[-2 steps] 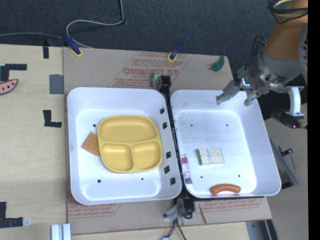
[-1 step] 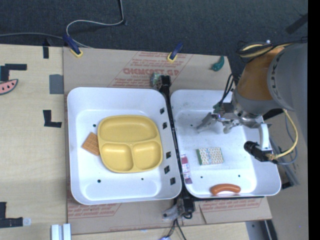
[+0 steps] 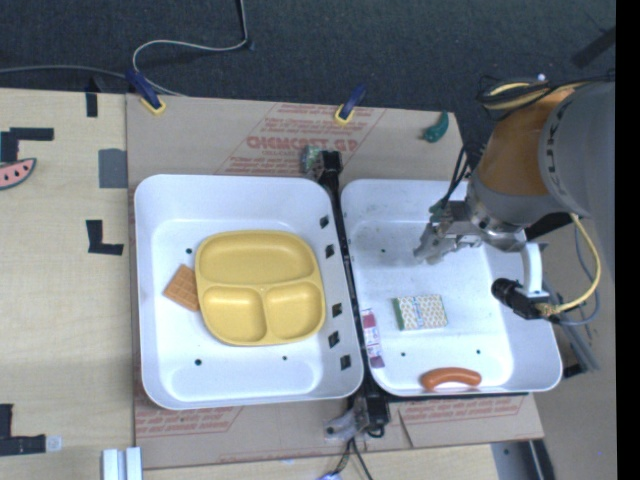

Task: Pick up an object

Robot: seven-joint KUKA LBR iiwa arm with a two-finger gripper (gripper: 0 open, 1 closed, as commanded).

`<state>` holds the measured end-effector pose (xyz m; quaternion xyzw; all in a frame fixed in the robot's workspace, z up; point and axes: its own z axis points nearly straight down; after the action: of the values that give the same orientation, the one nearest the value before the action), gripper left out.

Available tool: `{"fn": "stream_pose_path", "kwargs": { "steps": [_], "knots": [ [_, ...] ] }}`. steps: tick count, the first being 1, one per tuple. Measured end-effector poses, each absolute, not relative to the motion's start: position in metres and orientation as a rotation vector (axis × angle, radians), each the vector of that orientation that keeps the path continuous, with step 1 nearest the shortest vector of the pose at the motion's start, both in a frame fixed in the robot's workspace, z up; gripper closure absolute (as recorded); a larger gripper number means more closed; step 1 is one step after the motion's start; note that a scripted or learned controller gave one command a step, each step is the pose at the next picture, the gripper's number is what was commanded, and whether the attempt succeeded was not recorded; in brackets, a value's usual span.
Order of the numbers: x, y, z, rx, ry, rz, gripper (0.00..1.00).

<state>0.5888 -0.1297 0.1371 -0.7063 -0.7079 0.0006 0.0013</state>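
So far nothing is lifted, as I judge it: my claw (image 3: pixel 437 245) hangs low over the upper middle of the right bin (image 3: pixel 520 363), and I see nothing between its tips. Whether it is spread or closed I cannot tell from this slant, since my own wrist covers much of it.

What I could take lies near. The small patterned square packet (image 3: pixel 420 312) sits flat on the bin floor just below my claw, apart from it. The orange sausage-shaped piece (image 3: pixel 451 377) lies along the near rim, further off. In the left bin (image 3: pixel 165 368) a yellow divided plate (image 3: pixel 262 285) takes up most of the floor, with a tan flat cracker-like piece (image 3: pixel 182 288) tucked partly under its left edge. So the whole pick is still to do: settle over a thing, close, lift.

For room, the packet looks the best choice. It has bare white floor on all sides, well apart from the walls. The orange piece is close against the near wall, which I judge would crowd one side of my grip. The shared divider (image 3: pixel 343 268) between the bins, with its black clips, stands left of me with open floor between. My cable and black fitting (image 3: pixel 520 296) hang over the right side, so I would keep moves short and mostly downward.
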Motion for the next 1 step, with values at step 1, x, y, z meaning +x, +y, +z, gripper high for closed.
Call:
{"fn": "stream_pose_path", "kwargs": {
  "steps": [1],
  "knots": [
    [0.5887, -0.1297, 0.1370, -2.217, -2.222, 0.002, 0.00]
  ]
}}
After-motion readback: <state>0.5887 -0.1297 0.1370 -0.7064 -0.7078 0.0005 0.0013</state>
